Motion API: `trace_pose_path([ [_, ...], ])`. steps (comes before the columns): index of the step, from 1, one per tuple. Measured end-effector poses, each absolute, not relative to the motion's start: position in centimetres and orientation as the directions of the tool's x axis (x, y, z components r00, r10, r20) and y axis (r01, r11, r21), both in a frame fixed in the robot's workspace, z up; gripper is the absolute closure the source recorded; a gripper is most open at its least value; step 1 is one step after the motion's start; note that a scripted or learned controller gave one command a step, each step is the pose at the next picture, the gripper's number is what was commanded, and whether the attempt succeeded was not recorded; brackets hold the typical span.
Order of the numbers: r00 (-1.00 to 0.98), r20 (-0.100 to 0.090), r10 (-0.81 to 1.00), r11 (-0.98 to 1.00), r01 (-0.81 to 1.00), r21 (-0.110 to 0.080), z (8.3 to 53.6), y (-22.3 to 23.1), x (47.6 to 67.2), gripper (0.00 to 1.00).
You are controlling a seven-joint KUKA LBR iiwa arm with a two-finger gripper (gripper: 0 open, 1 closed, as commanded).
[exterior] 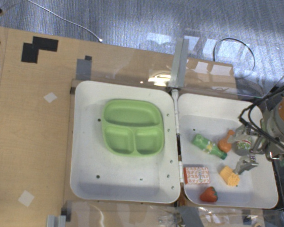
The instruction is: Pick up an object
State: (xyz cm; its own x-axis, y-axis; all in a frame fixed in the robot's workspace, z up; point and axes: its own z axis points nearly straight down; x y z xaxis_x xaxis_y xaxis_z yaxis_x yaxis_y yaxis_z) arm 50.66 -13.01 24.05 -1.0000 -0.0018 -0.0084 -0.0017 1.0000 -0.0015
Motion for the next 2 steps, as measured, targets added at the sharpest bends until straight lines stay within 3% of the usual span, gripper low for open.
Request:
trace_pose_path([
  [1, -0.947, -0.003, 0.322, 0.947, 0.322, 0.002, 15.5, -10.5, 54.1, 0.0],
  [2, -0.987, -0.015, 0.157, 0.988, 0.157, 0.001, 9.0, -10.0, 56.9, 0.0],
])
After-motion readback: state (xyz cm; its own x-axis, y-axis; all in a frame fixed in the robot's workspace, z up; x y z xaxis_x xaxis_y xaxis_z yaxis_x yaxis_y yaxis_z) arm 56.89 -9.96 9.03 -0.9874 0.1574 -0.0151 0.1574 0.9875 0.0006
